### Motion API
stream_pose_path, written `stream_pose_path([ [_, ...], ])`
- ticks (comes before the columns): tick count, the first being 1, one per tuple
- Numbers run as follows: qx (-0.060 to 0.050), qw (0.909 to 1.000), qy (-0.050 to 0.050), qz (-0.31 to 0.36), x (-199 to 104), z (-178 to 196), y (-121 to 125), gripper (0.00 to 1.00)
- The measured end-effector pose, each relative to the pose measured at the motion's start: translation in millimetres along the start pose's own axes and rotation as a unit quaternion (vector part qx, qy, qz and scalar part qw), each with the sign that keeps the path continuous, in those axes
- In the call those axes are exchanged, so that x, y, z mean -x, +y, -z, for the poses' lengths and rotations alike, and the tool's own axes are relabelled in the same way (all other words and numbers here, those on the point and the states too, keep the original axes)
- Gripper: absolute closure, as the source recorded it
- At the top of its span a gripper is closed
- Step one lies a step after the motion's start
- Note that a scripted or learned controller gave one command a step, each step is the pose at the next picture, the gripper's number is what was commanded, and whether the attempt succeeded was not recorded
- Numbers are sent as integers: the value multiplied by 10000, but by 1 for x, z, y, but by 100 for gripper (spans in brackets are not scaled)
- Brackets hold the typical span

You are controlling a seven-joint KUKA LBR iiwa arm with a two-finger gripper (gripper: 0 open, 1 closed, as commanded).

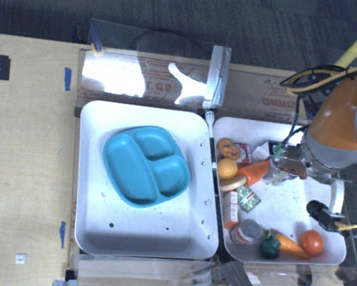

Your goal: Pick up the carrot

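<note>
Camera view, from above at a slant.

Desk (pixel 17 173): pale wood grain, flat, with black corner marks and blue tape tabs at its left.

Left bin (pixel 88 218): shallow, white, smooth plastic with rounded corners and a few dark specks on its floor. Holds a blue tray (pixel 146 164), glossy, rounded, split into three compartments; bare floor lies all around it, widest along the near edge.

Right bin (pixel 299 203): same make, touching the left bin along a shared wall. Crowded along its left side and near edge; the middle floor is bare.

Contents, right bin:
- Carrot (pixel 287 244): orange, tapered, smooth, with a dark green top (pixel 270 245); lies near the front wall, just beside a red tomato (pixel 312 241), round and glossy.
- Orange cone-shaped piece (pixel 253 172), at the gripper's tip.
- Yellow round fruit (pixel 227 169), pretzel (pixel 228 149), small green packet (pixel 246 198), grey lid (pixel 250 229).

Gripper (pixel 276 168): grey metal, low in the bin's upper part, well apart from the carrot. Whether the fingers are wide or narrow, cannot tell.
</note>
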State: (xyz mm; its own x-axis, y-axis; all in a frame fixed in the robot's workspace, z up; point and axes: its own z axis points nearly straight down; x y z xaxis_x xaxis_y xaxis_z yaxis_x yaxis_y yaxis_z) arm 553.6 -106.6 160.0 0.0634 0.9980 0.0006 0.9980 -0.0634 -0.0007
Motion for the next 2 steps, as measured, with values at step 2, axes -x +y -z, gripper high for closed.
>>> stream_pose_path([
  [2, -32, 9999, 0, -161, 3, -62, -76, 0],
])
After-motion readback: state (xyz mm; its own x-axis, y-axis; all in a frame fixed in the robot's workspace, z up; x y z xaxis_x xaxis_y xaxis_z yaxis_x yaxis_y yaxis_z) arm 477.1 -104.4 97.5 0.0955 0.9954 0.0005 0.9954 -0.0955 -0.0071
